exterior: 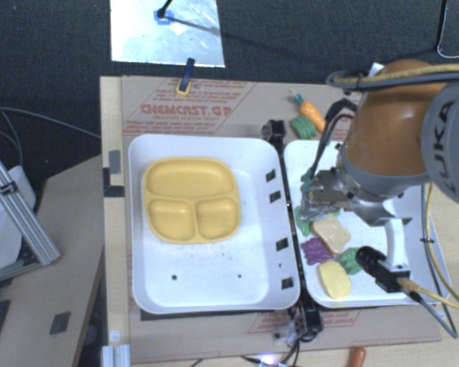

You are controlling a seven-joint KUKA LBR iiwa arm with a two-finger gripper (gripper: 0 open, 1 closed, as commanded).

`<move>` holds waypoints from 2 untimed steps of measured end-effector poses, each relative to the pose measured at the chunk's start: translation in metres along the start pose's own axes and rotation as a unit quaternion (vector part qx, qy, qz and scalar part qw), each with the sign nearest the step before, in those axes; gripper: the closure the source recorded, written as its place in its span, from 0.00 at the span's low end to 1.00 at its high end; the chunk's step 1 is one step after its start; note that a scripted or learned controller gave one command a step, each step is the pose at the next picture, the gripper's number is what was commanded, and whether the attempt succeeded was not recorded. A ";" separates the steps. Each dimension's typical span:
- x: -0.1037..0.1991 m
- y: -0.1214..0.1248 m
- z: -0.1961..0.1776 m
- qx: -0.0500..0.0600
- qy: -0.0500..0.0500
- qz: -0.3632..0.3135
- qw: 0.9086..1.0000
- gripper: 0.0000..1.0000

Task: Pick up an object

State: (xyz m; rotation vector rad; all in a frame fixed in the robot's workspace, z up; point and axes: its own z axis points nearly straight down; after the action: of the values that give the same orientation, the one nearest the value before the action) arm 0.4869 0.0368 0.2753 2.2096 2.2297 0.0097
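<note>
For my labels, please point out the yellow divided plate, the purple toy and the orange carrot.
yellow divided plate point(191, 199), camera view, on its large upper compartment.
purple toy point(315, 250), camera view, on its middle.
orange carrot point(313, 113), camera view, on its orange body.

The arm point(402, 121) covers much of the right bin point(367, 297), hiding whatever lies beneath it, and its hand point(321, 199) is too dark and tangled to read. An orange thing point(356, 355) at the bottom edge is cut off.
</note>
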 end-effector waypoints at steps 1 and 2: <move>0.017 0.002 -0.100 -0.003 0.000 0.001 1.000 1.00; 0.131 0.033 -0.102 0.001 0.001 -0.003 1.000 1.00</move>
State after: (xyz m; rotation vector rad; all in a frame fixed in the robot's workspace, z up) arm 0.5176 0.1683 0.3776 2.2048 2.2384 0.0096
